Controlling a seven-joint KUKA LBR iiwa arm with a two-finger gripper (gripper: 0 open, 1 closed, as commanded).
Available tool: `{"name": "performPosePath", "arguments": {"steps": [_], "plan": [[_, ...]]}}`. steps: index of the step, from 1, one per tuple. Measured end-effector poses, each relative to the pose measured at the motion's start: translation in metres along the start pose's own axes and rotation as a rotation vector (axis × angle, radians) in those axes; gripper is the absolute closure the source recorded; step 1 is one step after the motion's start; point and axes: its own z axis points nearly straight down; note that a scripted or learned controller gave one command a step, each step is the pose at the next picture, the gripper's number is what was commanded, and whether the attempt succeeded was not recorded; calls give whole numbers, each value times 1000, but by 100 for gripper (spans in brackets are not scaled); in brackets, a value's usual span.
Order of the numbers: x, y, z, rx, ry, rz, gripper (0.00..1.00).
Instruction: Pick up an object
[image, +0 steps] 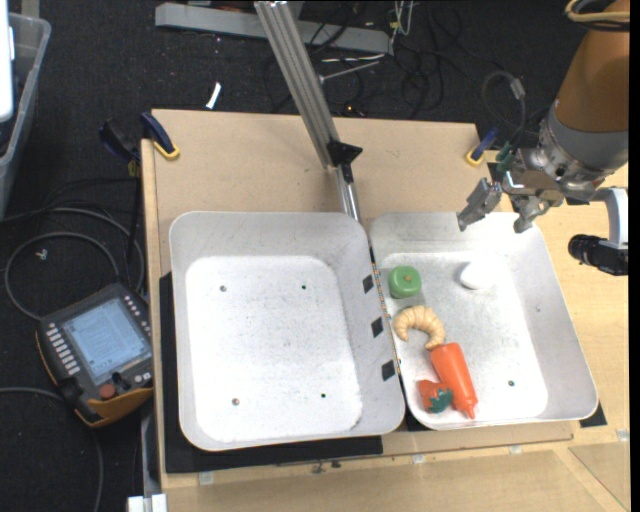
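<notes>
The right bin (540, 300) holds a green round piece (405, 281), a tan croissant-shaped toy (418, 322), an orange carrot (455, 375) with a red-and-green bit (435, 396) at its lower end, and a small white object (474, 274). My gripper (497, 211) hangs above the bin's far edge, up and right of the white object. Its two fingers stand spread apart with nothing between them.
The left bin (200, 300) lies beside the right one. A metal pole (305, 85) slants down to the gap between the bins. Yellow clamps (165, 150) sit at the bench's far corners. A teach pendant (95, 345) lies on the floor at left.
</notes>
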Motion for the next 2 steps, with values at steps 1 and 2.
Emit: {"name": "performPosePath", "arguments": {"steps": [1,2], "plan": [[0,1,-3,-5,-1,-1,0],[0,-7,43,0,-1,3,0]]}}
